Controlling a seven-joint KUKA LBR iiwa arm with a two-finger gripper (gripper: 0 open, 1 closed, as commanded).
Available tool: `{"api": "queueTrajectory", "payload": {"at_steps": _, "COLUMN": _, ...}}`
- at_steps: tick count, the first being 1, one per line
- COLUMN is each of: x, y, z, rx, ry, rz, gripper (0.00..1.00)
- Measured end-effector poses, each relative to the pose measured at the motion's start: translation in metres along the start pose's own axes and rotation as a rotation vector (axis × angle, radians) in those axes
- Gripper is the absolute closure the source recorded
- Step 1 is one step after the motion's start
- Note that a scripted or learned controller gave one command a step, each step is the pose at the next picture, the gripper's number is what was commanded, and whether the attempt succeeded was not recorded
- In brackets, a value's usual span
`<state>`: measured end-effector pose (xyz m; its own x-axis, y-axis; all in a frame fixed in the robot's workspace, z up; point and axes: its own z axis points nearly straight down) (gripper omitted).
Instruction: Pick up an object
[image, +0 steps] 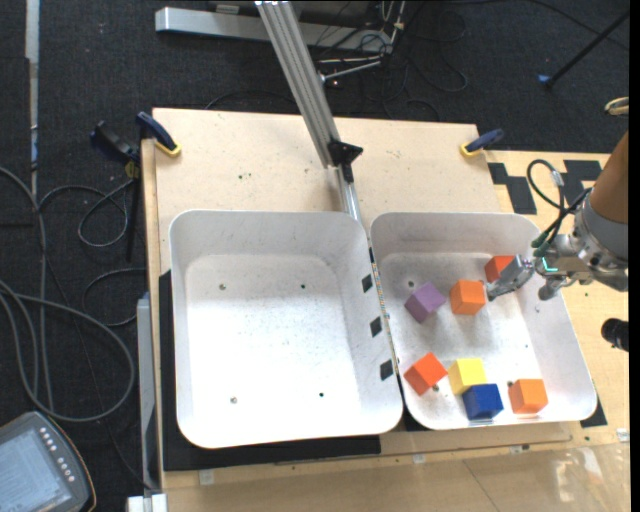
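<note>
Fingers (516, 276) look spread and gripping nothing, low over the far right of the right-hand white plastic bin (560, 330).
We read the nearest target as the small red-orange cube (497, 267), touching or just beside the tip on its left; we can't tell which. The orange cube (467, 297) sits just beyond, down-left, with the purple cube (425, 300) further left. Nothing sits between the tips, so we'd shift slightly left to straddle the red-orange one. Other blocks lie near the front wall, well apart.
</note>
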<state>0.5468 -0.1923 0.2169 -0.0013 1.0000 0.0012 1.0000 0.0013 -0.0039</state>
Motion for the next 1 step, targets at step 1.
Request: {"api": "queueTrajectory", "payload": {"at_steps": 1, "x": -0.0003, "y": 0.0008, "z": -0.0021, "rx": -0.004, "ry": -0.001, "rz": 0.001, "gripper": 0.0}}
